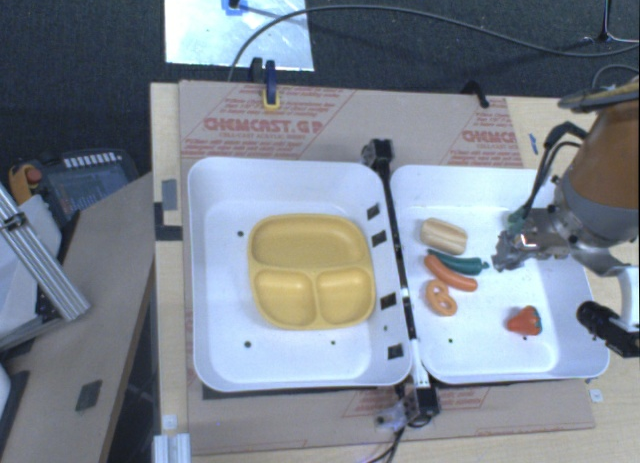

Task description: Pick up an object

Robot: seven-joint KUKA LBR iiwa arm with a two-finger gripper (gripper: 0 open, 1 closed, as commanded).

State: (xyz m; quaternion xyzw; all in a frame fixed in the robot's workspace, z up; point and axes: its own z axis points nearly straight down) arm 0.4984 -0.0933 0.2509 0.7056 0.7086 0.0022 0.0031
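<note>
The right bin point(480, 186) holds a tan bread roll point(444, 235), an orange carrot with a green top point(452, 271), an orange pretzel-like ring point(440, 298) and a red strawberry point(523, 321). My gripper point(510, 247) hangs over the bin's right half, just right of the carrot's green tip and above the strawberry. Nothing shows between its fingers.
The left bin point(215, 251) carries a yellow three-compartment tray point(307, 269). A black divider with clips point(393, 271) runs between the bins. Cables and a silver plate point(237, 9) lie beyond the bench's back edge.
</note>
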